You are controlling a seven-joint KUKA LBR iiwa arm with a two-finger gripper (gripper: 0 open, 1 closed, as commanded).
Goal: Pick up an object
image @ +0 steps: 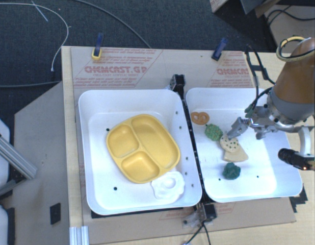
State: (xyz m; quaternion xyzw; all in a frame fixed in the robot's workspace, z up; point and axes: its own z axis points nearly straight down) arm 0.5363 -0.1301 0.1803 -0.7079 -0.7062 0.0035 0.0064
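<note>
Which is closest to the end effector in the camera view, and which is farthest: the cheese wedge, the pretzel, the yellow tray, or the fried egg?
1. Cheese wedge, right bin, just below the end effector.
2. Pretzel, right bin, near its left wall.
3. Fried egg and yellow tray, both in the left bin, too close to call.

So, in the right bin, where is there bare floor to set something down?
Right bin: bare floor along the front and right, past the dark green piece. Crowded at its left, where pretzel, broccoli and cheese wedge cluster by the gripper.
</note>
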